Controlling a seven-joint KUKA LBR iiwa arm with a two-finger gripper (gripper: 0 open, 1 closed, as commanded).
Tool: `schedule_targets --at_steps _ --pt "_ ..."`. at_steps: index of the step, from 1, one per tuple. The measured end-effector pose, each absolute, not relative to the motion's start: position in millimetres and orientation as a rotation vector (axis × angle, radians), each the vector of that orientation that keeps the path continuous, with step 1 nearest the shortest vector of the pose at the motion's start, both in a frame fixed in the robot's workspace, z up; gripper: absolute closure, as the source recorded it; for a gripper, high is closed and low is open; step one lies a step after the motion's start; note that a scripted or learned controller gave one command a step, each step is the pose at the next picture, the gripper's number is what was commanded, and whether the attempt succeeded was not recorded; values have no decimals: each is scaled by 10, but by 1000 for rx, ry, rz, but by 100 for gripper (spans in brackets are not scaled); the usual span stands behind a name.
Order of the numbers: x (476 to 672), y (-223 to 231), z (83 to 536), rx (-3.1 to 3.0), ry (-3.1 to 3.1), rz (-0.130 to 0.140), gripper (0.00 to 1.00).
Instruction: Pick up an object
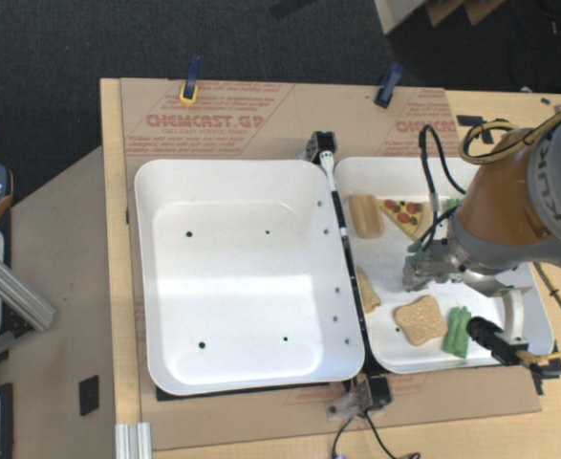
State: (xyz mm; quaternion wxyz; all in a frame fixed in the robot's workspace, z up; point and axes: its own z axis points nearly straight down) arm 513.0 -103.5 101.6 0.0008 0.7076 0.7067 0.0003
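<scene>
The bench board [213, 118] reads "CHEMCAST GP" in red. Two white bins: left bin [165, 256], right bin [376, 352]. The right bin contains one pizza slice [403, 214], two bread pieces [364, 215], one cracker [420, 320] and one green item [457, 333]. The gripper [421, 273] hangs above the cracker; grip state cannot be determined.

Two shallow white bins [232, 266] side by side on a cardboard-covered worktop [261, 113]. Yellow clamp [190, 89] and blue clamp [389, 84] gripping the far edge. Dark floor [118, 17] beyond.

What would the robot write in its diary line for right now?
arm: over right bin | gripper: low among toy food | nearest: bread slice | grasp: none seen | left bin: untouched
</scene>
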Motion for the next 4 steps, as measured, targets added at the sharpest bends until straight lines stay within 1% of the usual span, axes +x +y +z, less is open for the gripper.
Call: schedule_targets --at_steps 1,2,3,4 --pt "5035 -1839 837 2226 2213 -2 100" --pt "5190 -1629 1783 2212 2219 8 100" --pt "4786 -2233 2540 2221 2208 1 100" --pt "4792 -2240 2446 2222 2221 -1 100"
